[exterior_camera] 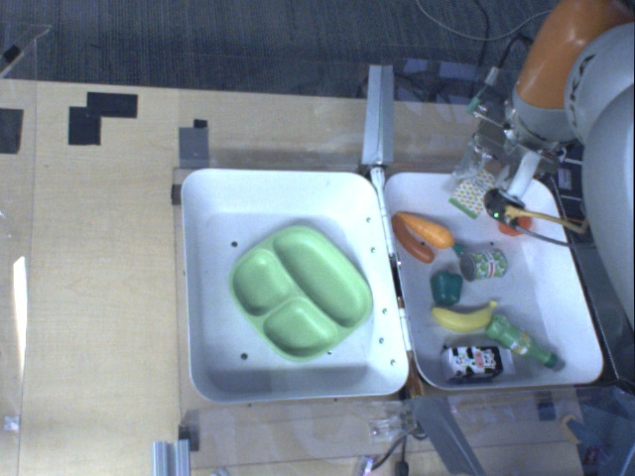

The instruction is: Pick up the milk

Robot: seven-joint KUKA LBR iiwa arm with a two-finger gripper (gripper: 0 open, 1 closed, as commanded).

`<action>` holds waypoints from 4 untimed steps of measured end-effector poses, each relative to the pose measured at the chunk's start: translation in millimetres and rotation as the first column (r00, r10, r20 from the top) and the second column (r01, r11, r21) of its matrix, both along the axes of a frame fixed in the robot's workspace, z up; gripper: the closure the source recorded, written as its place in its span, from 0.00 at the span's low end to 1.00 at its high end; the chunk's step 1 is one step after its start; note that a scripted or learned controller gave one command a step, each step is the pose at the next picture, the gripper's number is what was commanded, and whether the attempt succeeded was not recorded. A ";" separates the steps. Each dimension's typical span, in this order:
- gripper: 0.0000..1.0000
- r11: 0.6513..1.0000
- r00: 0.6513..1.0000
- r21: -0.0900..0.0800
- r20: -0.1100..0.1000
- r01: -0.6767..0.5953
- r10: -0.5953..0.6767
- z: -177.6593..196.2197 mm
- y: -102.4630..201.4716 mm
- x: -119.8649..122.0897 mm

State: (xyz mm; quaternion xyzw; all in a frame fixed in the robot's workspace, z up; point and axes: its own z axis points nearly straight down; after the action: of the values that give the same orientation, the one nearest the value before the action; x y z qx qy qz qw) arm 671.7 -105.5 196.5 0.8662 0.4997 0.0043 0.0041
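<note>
The milk [471, 361] is a small black-and-white carton lying on its side near the front edge of the right bin [585, 305]. My gripper [470, 188] hangs over the far left corner of that bin, well behind the milk. A small pale, green-speckled piece [464, 202] sits right at the gripper's tip, and whether it is held is unclear. The grey arm with its orange band [556, 48] comes in from the upper right.
In the right bin lie a carrot [425, 229] on a sausage [414, 248], a green can [484, 263], a dark green pepper [446, 287], a banana [463, 316], a green bottle [518, 340] and a small red thing [509, 229]. The left bin [208, 266] holds a green divided plate [301, 291].
</note>
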 end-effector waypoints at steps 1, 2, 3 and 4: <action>1.00 0.988 0.988 0.003 -0.006 0.156 -0.156 29.2 8.1 -7.1; 1.00 0.989 0.989 0.001 -0.001 0.146 -0.146 40.6 9.4 -5.7; 1.00 0.997 0.997 0.001 -0.005 -0.074 0.074 94.5 11.0 -43.0; 1.00 0.946 0.946 0.002 -0.009 -0.325 0.325 2.1 21.6 -111.8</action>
State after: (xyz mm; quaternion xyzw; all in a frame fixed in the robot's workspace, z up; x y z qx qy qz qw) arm 559.9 -83.9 198.7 0.7720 0.6356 0.0013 0.0007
